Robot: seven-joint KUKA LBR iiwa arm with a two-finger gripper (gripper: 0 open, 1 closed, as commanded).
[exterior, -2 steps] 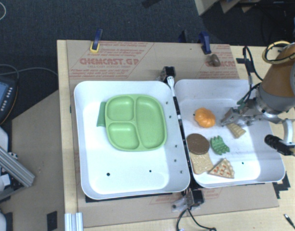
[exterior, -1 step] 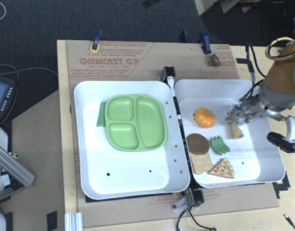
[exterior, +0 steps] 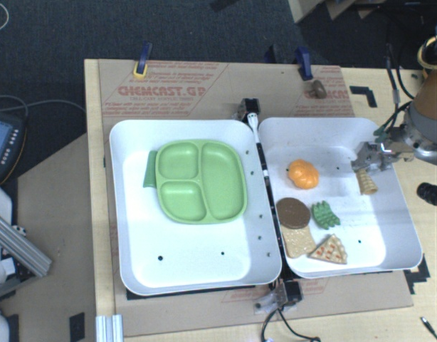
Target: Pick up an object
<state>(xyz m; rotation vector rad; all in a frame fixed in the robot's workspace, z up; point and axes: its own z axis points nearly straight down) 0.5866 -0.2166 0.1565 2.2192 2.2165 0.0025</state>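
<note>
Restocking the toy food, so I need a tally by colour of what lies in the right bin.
Orange: 1, orange fruit
Green: 1, broccoli piece
Brown: 1, round cookie
Tan: 3, cracker, pizza slice, small piece by the gripper
Total: 6

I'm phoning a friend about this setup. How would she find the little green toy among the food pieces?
Look in the right white bin, toward its near edge. Just right of the brown round cookie lies the green toy: the only green, leafy-edged piece among orange, brown and tan ones.

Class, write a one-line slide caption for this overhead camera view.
Gripper above right bin beside toy foods; green plate in left bin.
</note>
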